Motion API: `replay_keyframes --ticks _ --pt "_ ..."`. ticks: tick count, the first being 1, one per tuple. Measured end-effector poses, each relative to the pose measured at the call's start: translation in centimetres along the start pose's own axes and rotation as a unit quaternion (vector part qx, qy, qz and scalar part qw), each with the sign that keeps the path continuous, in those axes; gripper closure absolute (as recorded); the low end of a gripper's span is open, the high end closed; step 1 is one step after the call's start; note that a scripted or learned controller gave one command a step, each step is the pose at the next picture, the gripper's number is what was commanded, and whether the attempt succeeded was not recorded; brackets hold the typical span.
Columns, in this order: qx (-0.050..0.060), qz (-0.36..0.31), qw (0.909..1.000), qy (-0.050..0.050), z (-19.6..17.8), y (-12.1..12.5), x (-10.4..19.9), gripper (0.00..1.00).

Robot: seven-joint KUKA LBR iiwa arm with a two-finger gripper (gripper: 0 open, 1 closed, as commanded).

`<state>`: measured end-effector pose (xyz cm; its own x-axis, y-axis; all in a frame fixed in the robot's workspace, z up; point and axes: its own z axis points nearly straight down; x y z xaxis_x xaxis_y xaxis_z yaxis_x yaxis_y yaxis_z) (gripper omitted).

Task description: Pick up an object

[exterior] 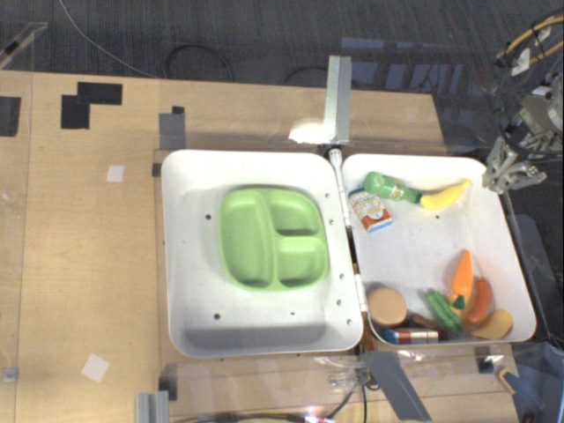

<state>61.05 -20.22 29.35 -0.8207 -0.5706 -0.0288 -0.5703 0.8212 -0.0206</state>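
The 2 white bins sit side by side on the bench [79, 263], sharing a middle wall, which keeps the loose items corralled where the arm can reach them from the right. The left bin [189, 324] carries a green divided tray [271, 239] lying flat near its centre. The right bin [515, 254] holds the candidates for picking: a green bottle [388, 186] touching a yellow banana [445, 196] along the far wall, a small carton [371, 211] just beside them, and a crowded cluster in the near corner with a carrot [462, 276], a red sausage-like piece [478, 300] and a round tan disc [387, 306]. The hand [514, 173] hangs at the far right corner of the right bin, above its rim and apart from every item; it grips nothing visible, and how wide it stands cannot be told at this size. The banana lies nearest it and fairly exposed, so it looks the easier target; the packed corner would likely foul a grasp.
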Motion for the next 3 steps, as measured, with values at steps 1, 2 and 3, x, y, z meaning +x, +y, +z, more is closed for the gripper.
replay_keyframes --ticks 1,2,3 --pt "-0.009 -0.202 0.9793 0.01 0.4 5.3 8.5 1.0" --pt "-0.006 -0.203 0.9792 0.006 -0.9 5.3 8.1 1.0" --pt "-0.002 -0.202 0.9794 0.003 -2.1 5.1 7.8 1.0"
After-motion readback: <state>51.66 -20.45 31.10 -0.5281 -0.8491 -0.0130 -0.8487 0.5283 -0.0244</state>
